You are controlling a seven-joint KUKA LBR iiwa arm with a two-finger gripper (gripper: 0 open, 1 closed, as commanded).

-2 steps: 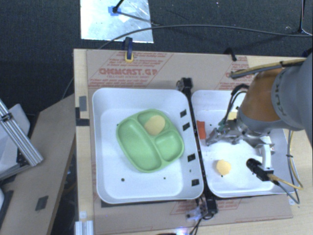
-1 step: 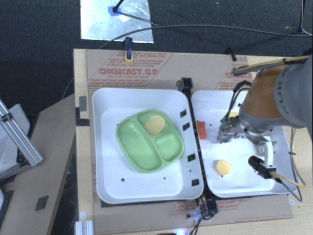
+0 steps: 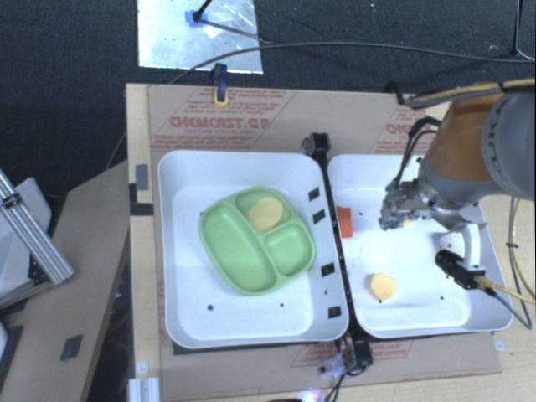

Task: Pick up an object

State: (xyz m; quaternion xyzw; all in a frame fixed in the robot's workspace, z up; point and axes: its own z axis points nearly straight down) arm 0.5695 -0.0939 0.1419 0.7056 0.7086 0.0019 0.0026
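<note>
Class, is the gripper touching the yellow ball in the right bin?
Apart. In the camera view, bare white floor separates the gripper from the yellow ball nearer the front of the right bin.

Both bins: left bin (image 3: 180, 249) and right bin (image 3: 419, 312) look like smooth white plastic, slight sheen. Green divided plate (image 3: 243, 254), centre-left, is matt-to-satin plastic. Board (image 3: 251, 120) under the bins looks like printed brown cardboard, matt. Upper-left sheet (image 3: 167, 23) is shiny, crinkled, foil-like. Floor (image 3: 67, 74) around it is dark, rough, carpet-like. Arm (image 3: 490, 141) at right: smooth grey shell, glossy orange band.
</note>
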